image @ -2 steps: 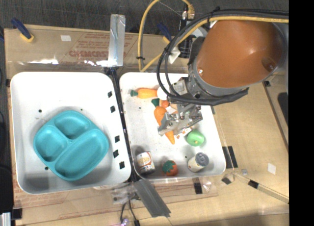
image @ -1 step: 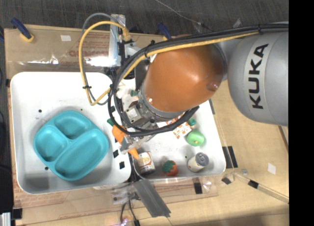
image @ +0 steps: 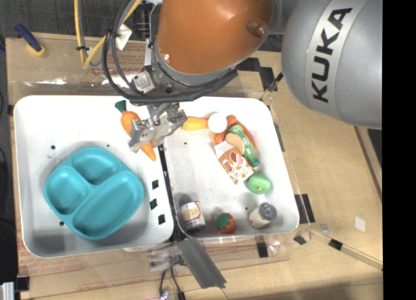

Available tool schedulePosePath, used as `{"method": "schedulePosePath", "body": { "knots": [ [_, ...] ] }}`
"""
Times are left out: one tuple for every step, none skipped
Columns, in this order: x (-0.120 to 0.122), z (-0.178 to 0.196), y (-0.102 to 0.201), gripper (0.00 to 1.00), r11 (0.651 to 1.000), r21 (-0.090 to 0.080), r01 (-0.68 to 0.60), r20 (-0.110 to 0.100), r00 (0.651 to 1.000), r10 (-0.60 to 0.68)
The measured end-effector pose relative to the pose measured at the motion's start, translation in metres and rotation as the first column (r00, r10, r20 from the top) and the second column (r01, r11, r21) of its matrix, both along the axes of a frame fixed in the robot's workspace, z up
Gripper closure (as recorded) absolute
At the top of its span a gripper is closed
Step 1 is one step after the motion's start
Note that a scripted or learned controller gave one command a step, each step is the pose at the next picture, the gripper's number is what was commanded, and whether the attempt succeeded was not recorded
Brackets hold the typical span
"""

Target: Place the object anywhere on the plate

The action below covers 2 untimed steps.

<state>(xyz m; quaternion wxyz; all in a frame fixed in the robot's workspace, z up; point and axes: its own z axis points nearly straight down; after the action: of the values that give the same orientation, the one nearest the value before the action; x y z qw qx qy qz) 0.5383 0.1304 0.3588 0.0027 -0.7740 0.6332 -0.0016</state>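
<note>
The metal two-finger gripper (image: 154, 131) hung over the orange toy carrot (image: 133, 125) at the left bin's one o'clock corner; I could not tell its jaw state. The teal three-compartment plastic plate (image: 93, 191) lay toward seven o'clock. A loose pinch could drop the carrot short.

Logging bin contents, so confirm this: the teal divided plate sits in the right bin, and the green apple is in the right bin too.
Wrong on the plate. The camera view shows the teal divided plate in the left bin; the green apple is indeed in the right bin.
</note>
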Motion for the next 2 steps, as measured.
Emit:
{"method": "schedulePosePath", "body": {
  "knots": [
    [0.001,0.008,0.034,1.0,0.981,0.0,-0.195,-0.004,0.981,0.195],
    [-0.053,0.081,-0.006,1.0,0.965,-0.005,-0.261,0.002,0.965,0.261]
  ]
}}
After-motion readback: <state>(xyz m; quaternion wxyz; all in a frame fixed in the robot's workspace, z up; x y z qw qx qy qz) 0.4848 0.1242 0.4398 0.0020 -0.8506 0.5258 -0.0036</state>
